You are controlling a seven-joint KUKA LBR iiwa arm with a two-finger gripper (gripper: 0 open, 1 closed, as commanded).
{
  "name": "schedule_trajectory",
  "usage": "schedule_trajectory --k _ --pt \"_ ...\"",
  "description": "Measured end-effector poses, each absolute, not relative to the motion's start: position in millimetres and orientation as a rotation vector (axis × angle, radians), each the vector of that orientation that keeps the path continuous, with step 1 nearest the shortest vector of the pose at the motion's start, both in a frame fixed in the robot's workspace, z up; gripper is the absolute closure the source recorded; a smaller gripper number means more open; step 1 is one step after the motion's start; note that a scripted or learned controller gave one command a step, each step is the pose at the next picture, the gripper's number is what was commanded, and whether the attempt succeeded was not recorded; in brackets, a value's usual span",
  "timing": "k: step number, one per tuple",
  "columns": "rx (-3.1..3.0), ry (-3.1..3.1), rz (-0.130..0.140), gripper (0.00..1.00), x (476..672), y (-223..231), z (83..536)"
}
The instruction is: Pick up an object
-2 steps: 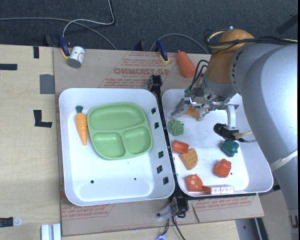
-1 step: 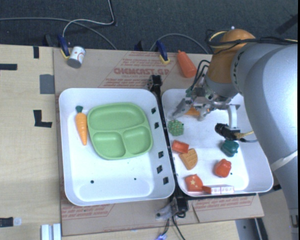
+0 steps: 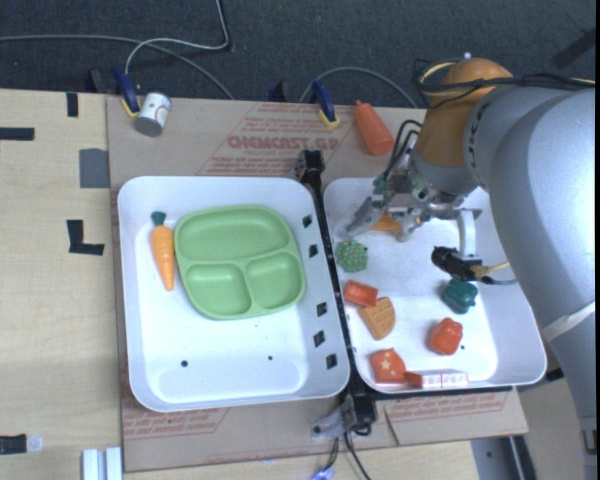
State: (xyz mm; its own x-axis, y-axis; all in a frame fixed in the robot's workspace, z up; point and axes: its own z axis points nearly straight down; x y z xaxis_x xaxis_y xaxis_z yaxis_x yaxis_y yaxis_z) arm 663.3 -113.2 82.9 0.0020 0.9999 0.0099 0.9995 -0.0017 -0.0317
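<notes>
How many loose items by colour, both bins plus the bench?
Orange or red: 7, e.g. toy carrot in the left bin, orange piece on the bench
Green: 3, incl. divided plate, broccoli-like piece, teal piece
Silver: 1, small can
Total: 11

Dark carpet point(image 3: 280, 18) behind pale wooden bench point(image 3: 40, 298)

arm point(image 3: 540, 168) cut off at right edge, pincer point(image 3: 385, 213) fingertips blurred

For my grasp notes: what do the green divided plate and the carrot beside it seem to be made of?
Green plate: likely moulded plastic, smooth, with a soft sheen and rounded compartment edges. Carrot: probably toy plastic or rubber, one even orange with a green top; the finish is too small to judge.
</notes>
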Motion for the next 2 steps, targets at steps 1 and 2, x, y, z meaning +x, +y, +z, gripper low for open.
schedule_trajectory --k 1,2 --pt "-2.205 -2.199 0.023 0.0 663.4 -119.0 82.9" --pt "-2.207 -2.2 0.025 0.0 663.4 -119.2 82.9"
